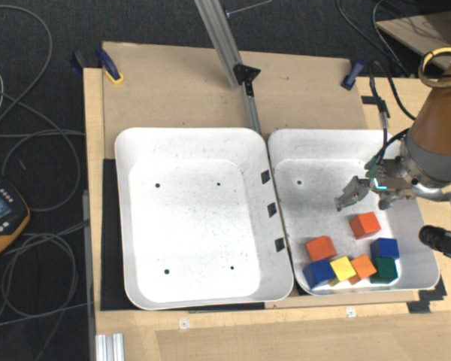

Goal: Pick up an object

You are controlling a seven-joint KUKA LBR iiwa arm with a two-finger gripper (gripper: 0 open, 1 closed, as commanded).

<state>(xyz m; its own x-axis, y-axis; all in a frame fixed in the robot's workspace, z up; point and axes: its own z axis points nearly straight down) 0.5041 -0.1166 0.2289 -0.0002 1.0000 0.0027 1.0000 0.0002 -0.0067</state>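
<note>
1. Right now the arm [436, 138] reaches in from the right over the right bin [316, 156], and the gripper [358, 192] hangs above the bin floor.
2. Its fingers look spread a little, with nothing between them.
3. Just below the gripper, apart from it, sits an orange block [365, 224].
4. Further toward the bin's near edge is a cluster: another orange block [320, 247], a yellow block [342, 268], a blue block [318, 274], a small orange block [363, 266], a second blue block [386, 247] and a green block [385, 270].
5. Beside it, the left bin [139, 149] shows a bare white floor.
</note>
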